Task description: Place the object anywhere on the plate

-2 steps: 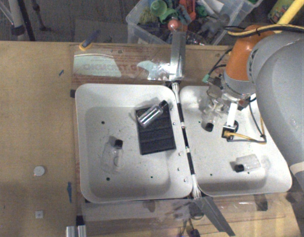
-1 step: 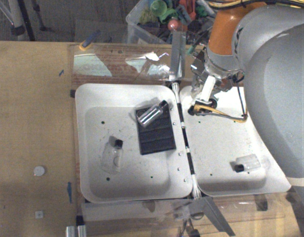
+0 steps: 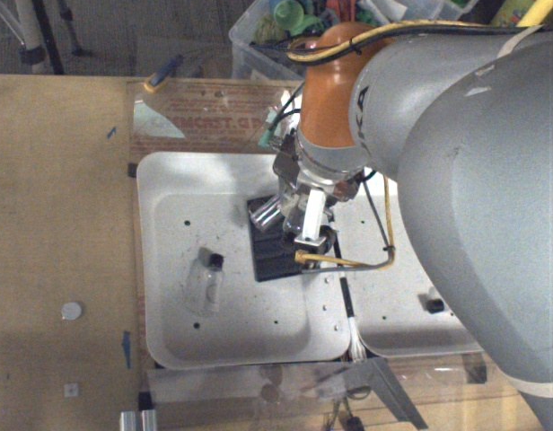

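Under the claw (image 3: 299,241) sits a dark plate (image 3: 275,251), a clear bottle (image 3: 205,281) left of it; grip state unreadable, so approach the bottle squarely before closing.

The tan bench (image 3: 52,196) bears two white bins (image 3: 169,241) side by side.

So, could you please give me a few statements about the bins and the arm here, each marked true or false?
1. The gripper is above the black plate in the left bin. True.
2. A clear bottle with a dark cap lies on the black plate. False: it lies on the bin floor, left of the plate.
3. The arm has an orange band. True.
4. The right bin holds a large red ball. False: a small dark object sits there.
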